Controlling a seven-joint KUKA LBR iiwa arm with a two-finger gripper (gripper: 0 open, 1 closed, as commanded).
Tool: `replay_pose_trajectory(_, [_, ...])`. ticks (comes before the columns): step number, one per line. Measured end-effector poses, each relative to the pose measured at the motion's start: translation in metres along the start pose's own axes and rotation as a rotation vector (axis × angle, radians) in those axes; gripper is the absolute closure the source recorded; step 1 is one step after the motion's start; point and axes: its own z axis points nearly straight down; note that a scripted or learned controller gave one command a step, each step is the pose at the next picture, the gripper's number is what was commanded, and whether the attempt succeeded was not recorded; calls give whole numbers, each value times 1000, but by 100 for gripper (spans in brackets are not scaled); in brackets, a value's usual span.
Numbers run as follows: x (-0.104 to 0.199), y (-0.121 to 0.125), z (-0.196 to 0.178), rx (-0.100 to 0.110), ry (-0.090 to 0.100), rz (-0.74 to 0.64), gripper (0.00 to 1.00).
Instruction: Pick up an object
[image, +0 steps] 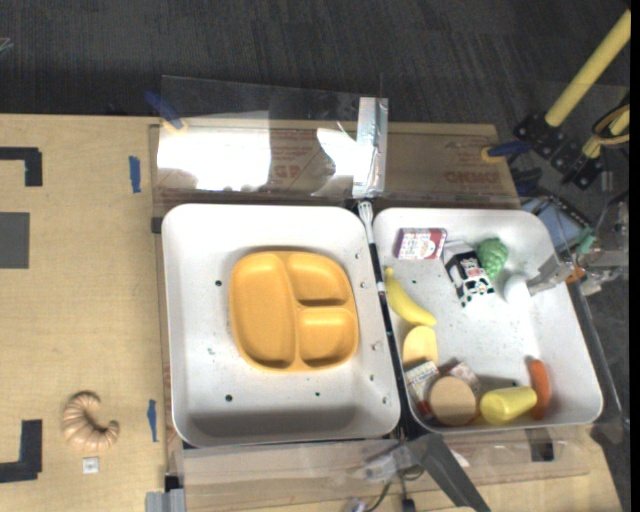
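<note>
- You have 2 white bins side by side on the bench: the left bin (190, 300) and the right bin (570, 345), their inner walls touching
- The gripper (540, 279) shows at the right bin's right rim, reaching in from the right, with the arm's orange band (576, 272) just behind it; you cannot tell from this view whether the gripper is open or closed, and nothing can be seen held in it
- Your candidates for picking all lie in the right bin; along its far side sit a small red-and-white carton (420, 243), a black-and-white toy (470, 276) and a green leafy toy (492, 255); the green one touches the black-and-white one, and both are near the gripper
- A pale blurred patch lies just left of the gripper, and you cannot tell what it is
- Against the left wall of the right bin you see a banana (408, 303) lying at a slant, with a yellow wedge (420, 345) just below it
- Along the near side you find a round tan piece (452, 399), a yellow lemon-like piece (508, 403) beside it, and an orange carrot (540, 385) touching the lemon's right end; these 3 are well apart from the gripper
- The left bin holds 1 orange divided tray (262, 310) with 3 compartments, lying flat in the middle
- On the bench to the left, well apart from both bins, lies a croissant (90, 421)
</note>
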Motion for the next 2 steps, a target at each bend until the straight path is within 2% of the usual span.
replay_pose_trajectory(1, [28,-62,74,7,2,91,0])
replay_pose_trajectory(2, [12,-57,123,-2,9,2,0])
